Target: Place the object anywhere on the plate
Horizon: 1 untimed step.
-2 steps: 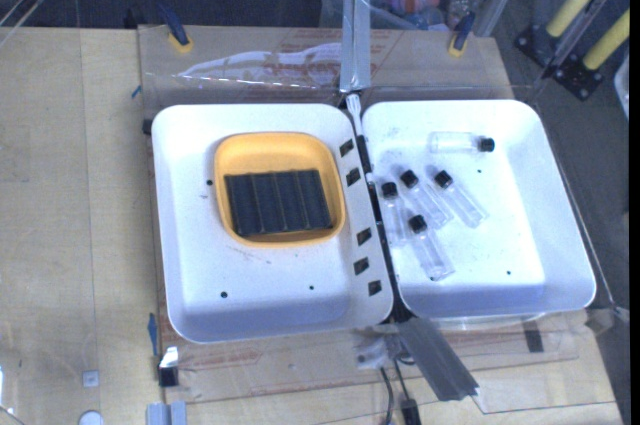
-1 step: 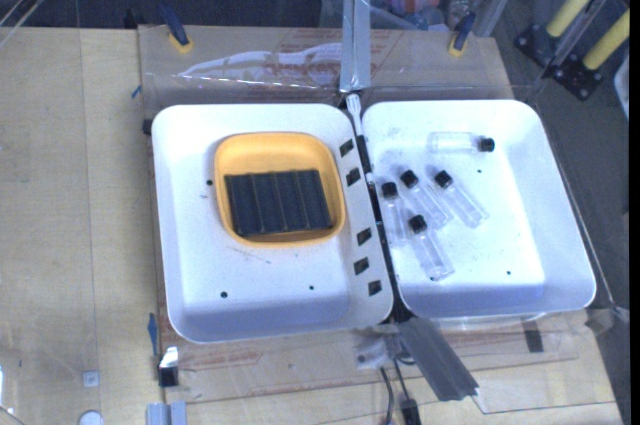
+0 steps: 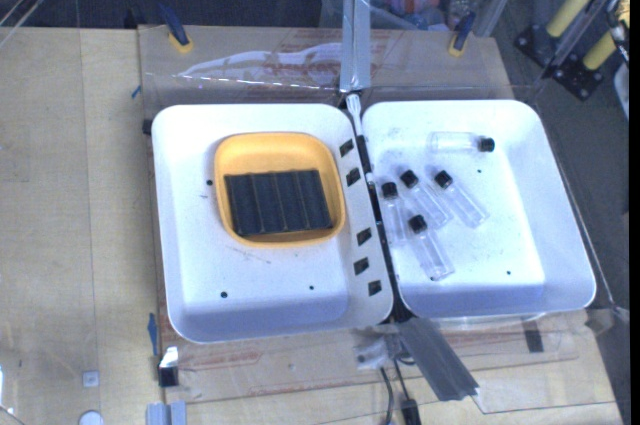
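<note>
Right white bin [image 3: 520,258]: clear capped plastic vials [image 3: 432,213] clustered, none yet on yellow square plate [image 3: 232,151]; slip risked. Fingers' state untellable.

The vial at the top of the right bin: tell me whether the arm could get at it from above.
Probably yes. The vial lies flat and apart from the other vials, with nothing over it.

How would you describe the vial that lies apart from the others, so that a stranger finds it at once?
Look at the right bin, the one without the yellow plate. Several clear vials with black caps lie clustered near its left wall; go from them toward the far right. The vial there lies alone and sideways, its cap pointing right, while the others point their caps to the upper left.
</note>
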{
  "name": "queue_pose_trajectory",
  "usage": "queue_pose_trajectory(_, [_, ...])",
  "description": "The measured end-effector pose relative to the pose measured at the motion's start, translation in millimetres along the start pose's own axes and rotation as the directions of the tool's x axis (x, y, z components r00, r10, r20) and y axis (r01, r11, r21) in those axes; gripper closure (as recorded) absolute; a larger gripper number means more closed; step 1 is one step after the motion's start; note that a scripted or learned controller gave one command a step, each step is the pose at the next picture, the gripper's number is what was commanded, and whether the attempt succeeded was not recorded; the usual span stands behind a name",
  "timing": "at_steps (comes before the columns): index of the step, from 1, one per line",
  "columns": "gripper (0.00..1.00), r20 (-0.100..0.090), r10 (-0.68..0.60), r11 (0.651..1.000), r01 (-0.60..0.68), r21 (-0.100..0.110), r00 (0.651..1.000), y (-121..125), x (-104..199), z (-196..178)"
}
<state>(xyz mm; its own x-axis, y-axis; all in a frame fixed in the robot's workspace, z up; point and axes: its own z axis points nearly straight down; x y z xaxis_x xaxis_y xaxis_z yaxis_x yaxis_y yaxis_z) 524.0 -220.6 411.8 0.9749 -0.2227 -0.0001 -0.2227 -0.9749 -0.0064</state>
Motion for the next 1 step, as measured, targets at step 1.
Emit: queue_pose_trajectory(1, [1.0,-0.001,-0.029,1.0,0.029,0.002,1.0,7.1,-31.5,-22.1])
